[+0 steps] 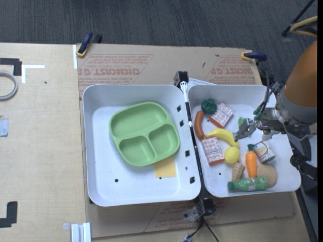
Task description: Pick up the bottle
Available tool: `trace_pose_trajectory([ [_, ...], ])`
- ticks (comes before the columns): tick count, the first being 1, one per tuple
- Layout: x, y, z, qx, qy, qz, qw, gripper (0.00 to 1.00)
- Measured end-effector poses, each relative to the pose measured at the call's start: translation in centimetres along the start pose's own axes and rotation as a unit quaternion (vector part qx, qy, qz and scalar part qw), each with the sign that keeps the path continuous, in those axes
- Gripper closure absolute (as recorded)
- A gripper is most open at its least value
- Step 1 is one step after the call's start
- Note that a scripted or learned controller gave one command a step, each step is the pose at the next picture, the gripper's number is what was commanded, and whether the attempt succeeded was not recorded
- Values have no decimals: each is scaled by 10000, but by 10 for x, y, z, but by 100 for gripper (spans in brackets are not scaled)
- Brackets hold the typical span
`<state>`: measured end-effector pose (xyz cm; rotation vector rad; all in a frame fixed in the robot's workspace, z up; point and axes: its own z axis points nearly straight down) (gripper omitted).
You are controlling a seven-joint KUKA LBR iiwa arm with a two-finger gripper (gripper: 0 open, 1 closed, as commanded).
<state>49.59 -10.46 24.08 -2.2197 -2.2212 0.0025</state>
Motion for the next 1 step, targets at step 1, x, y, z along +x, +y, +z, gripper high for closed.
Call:
trace_pose_trajectory([
  [1,0,0,-9,2,-4,6,10000,100],
])
